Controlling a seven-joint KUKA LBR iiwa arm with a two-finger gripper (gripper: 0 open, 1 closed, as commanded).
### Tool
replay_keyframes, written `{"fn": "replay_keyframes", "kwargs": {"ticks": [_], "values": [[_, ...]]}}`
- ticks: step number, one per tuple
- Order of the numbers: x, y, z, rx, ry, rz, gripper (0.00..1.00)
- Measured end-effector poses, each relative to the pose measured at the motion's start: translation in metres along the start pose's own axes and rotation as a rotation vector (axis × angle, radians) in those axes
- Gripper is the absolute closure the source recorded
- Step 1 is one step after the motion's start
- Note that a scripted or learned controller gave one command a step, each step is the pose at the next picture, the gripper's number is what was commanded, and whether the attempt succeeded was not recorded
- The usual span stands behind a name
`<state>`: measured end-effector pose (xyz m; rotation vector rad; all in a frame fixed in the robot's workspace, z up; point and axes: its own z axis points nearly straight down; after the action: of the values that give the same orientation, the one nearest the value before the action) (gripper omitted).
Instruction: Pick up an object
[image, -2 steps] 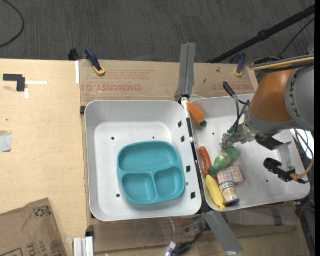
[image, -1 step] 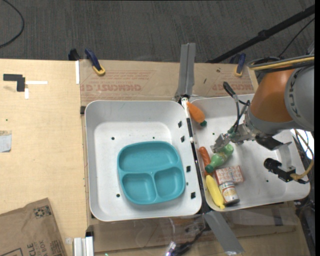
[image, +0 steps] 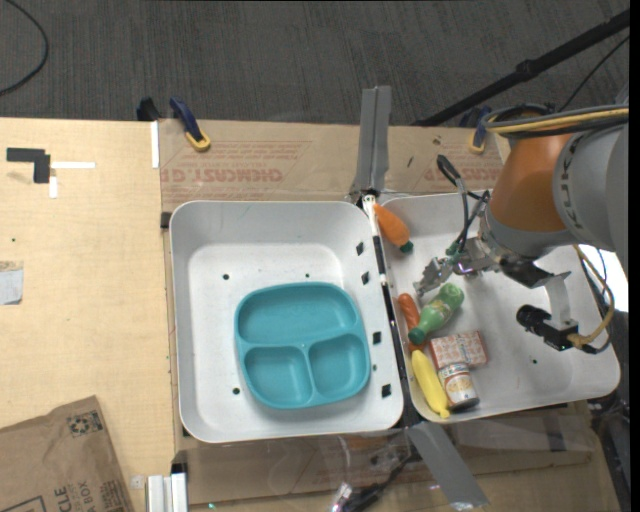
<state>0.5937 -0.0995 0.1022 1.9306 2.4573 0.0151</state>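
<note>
The right bin (image: 580, 375) holds several objects: an orange carrot-like toy (image: 396, 229) at its top left, a green bottle (image: 437, 311), a red piece (image: 407, 306), a yellow banana (image: 429, 383), a pink box (image: 459, 349) and a small can (image: 459, 386). My gripper (image: 436, 274) hangs low over the bin, just above the green bottle's top end. Its metal fingers (image: 431, 270) point left and down, and nothing shows between them.
The left bin (image: 195, 330) contains a teal divided plate (image: 302, 343). A metal divider (image: 381, 270) runs between the bins. The grey arm with its orange band (image: 530, 185) covers the right bin's upper right part. Cardboard bench surface lies to the left.
</note>
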Motion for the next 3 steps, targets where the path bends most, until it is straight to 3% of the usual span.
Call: {"fn": "replay_keyframes", "kwargs": {"ticks": [1,3], "values": [[-0.001,-0.030,-0.002,-0.011,-0.002,-0.034,0.00],[-0.010,-0.016,0.001,0.000,0.003,-0.114,0.00]]}}
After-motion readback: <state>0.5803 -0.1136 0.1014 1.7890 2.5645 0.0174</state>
